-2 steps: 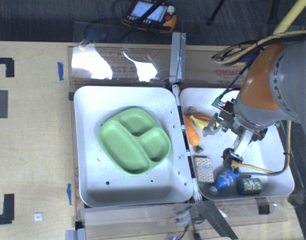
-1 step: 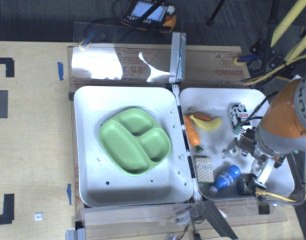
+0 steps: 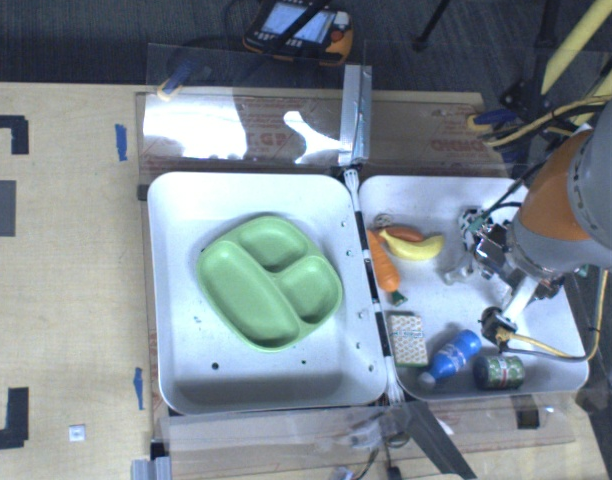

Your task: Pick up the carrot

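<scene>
The carrot is a slim orange piece with a green tip. It lies lengthwise against the left wall of the right bin. A yellow banana lies just right of its upper end. My gripper hovers in the middle of the right bin, to the right of the banana and apart from the carrot. Nothing shows in its grasp. The grey arm with its orange band reaches in from the right.
A green divided plate sits in the left bin. Along the right bin's front edge lie a patterned packet, a blue bottle and a dark green can. Cables trail beside the wrist.
</scene>
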Controlling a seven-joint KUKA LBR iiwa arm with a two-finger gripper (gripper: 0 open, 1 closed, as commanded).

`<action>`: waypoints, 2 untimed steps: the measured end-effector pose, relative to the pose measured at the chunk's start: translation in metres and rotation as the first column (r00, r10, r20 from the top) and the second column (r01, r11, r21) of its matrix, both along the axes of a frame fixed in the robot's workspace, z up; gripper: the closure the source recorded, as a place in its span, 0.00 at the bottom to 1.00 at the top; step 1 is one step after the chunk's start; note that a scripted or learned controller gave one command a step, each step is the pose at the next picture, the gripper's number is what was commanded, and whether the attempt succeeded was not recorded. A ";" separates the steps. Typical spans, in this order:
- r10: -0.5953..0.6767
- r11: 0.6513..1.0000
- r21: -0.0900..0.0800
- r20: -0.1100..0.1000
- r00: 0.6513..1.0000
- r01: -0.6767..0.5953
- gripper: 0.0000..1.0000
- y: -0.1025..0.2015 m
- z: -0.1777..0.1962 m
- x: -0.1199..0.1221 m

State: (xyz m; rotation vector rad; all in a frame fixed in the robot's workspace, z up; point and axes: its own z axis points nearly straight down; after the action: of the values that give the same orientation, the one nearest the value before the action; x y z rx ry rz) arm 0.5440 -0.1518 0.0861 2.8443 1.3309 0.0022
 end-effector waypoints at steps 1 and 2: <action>-0.234 0.972 0.003 -0.008 0.972 0.234 0.00 0.006 0.042 -0.066; -0.348 0.937 0.000 -0.005 0.937 0.348 0.00 -0.001 0.091 -0.013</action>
State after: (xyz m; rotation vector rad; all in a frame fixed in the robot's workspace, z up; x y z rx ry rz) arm 0.5309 -0.1533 0.1774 3.0375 0.8075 -0.0048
